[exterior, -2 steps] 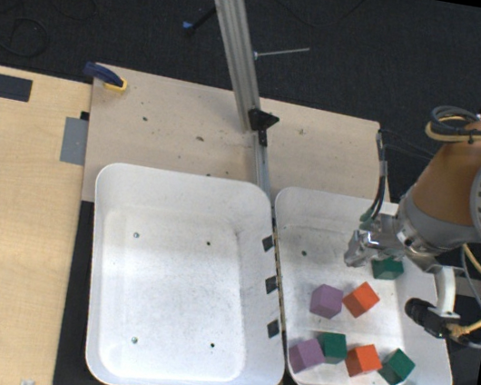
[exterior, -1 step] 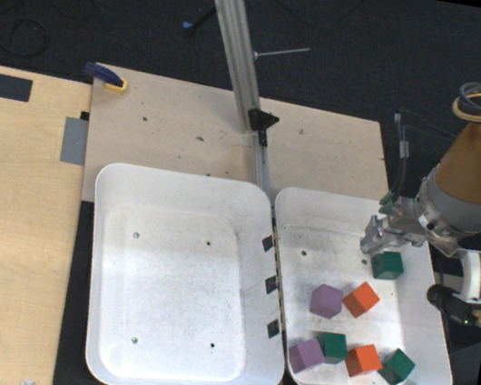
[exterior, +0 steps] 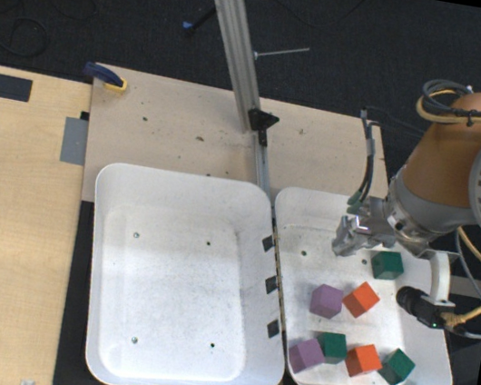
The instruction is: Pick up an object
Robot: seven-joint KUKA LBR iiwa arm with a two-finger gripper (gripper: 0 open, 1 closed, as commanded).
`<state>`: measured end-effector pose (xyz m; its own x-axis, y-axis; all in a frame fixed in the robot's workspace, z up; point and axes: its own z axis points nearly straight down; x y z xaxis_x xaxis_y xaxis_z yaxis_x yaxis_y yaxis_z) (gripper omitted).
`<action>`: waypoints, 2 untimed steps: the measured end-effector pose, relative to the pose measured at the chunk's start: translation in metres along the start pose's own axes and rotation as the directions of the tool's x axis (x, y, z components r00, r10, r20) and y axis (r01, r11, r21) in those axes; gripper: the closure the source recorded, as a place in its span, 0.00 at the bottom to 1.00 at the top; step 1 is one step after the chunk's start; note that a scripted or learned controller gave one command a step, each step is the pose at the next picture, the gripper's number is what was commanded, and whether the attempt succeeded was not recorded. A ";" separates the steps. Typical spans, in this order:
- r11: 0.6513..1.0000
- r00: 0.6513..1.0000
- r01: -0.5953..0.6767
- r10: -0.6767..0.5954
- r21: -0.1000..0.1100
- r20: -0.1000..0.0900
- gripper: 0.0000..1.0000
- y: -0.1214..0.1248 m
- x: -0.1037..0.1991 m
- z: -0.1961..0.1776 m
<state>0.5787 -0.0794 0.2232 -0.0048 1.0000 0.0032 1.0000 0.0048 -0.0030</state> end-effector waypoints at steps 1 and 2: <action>1.000 1.000 -0.001 0.001 0.001 0.000 1.00 -0.002 0.050 0.009; 1.000 1.000 0.000 0.000 0.001 0.001 1.00 0.000 0.111 0.010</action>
<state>0.5781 0.0318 0.2131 -0.0052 1.0000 0.0025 1.0000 0.0052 -0.0038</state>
